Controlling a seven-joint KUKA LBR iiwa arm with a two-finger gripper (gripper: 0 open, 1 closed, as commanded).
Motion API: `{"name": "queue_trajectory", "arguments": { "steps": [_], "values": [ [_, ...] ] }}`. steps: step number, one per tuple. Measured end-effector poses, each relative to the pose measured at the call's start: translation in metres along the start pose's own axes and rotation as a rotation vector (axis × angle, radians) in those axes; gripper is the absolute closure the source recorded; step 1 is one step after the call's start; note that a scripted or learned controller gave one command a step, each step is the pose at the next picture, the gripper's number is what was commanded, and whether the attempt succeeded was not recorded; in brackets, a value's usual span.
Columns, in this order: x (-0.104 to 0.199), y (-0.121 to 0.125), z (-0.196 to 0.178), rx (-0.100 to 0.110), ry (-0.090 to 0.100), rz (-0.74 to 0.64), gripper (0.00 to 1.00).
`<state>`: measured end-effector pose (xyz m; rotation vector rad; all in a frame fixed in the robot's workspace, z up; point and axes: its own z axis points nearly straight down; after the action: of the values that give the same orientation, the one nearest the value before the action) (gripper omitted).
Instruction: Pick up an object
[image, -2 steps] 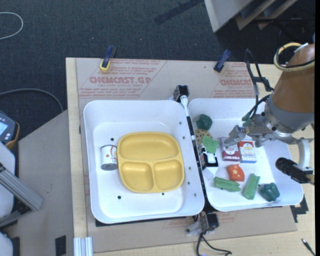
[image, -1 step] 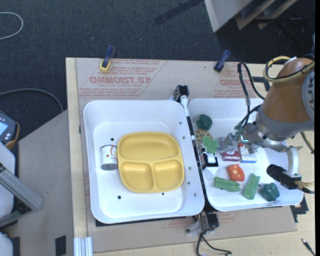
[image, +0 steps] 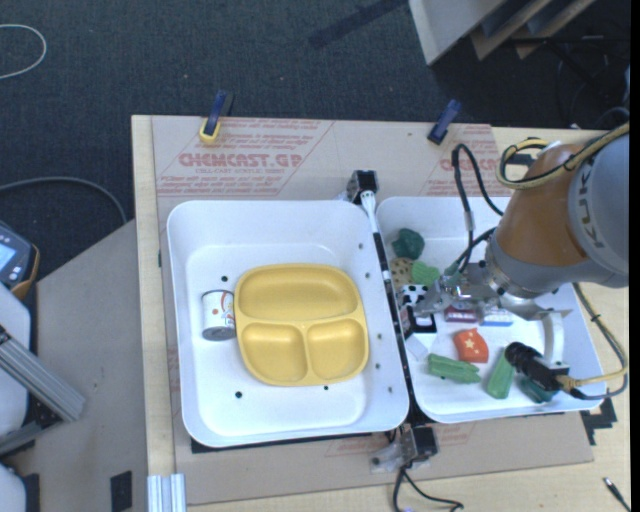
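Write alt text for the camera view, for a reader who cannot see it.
A grey and orange robot arm reaches from the right over the right white bin, its gripper low among small toys, including an orange piece and green pieces. The left white bin holds a yellow divided tray with a small can beside it.

Objects lying loose in your two white bins.
In the right bin you see an orange piece, a green block, a tilted green block and a dark green lump; in the left bin, a yellow sectioned plate with a small can on its side touching it.
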<state>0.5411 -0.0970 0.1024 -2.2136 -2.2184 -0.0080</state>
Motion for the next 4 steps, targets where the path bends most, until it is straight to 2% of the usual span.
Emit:
{"name": "queue_trajectory", "arguments": {
  "steps": [1, 2, 3, 4],
  "values": [
    [-0.002, 0.003, -0.001, -0.012, -0.006, 0.002, 0.00],
    [0.002, 0.006, -0.011, -0.015, 0.000, -0.001, 1.00],
    [-0.007, 0.004, -0.064, -0.002, -0.011, 0.002, 1.00],
    [-0.007, 0.006, -0.113, -0.003, -0.011, 0.000, 1.00]
  ]
}}
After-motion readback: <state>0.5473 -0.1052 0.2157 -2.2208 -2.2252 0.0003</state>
